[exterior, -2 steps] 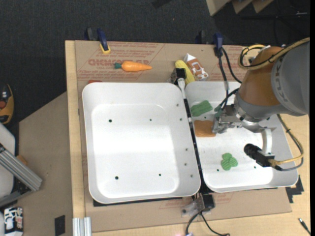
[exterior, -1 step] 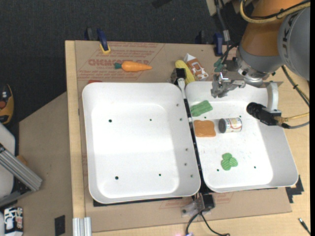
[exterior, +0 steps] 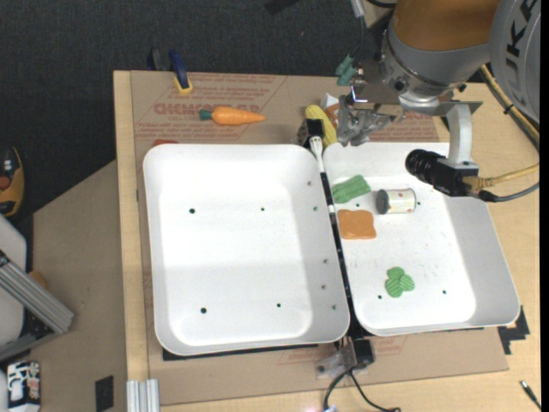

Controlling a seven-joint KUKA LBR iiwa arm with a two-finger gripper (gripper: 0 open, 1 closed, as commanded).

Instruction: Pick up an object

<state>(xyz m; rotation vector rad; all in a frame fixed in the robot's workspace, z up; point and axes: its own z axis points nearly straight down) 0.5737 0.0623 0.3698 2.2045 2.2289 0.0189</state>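
Lying in the right bin point(exterior: 480, 264), the candidate things are four: a green piece point(exterior: 350, 188), a small white cylinder with a dark cap point(exterior: 395, 201), an orange block point(exterior: 356, 224) and a green leafy piece point(exterior: 398, 282). The green piece is nearest the tool point(exterior: 358, 127), just below it and close to the bin's left wall; the cylinder lies on its side below the tool and a little to the right; the orange block sits just below the green piece, touching or nearly touching it; the leafy piece lies well below the tool, apart from the others. The tool hangs over the top edge of the right bin, near the seam between the two bins, and nothing can be seen between its fingers; whether they stand wide or narrow I cannot tell, since the wrist hides them. Just left of the tool, a yellow thing point(exterior: 316, 118) and a black thing point(exterior: 310, 132) lie on the desk point(exterior: 129, 144) at the bins' upper corner. Farther left on the desk lies a toy carrot point(exterior: 233, 117), and beyond it a blue and yellow clamp point(exterior: 180, 73). The left bin point(exterior: 163, 230) lies left of and below the tool. A black cylinder point(exterior: 436, 172) juts from the arm to the right of the tool, over the right bin.
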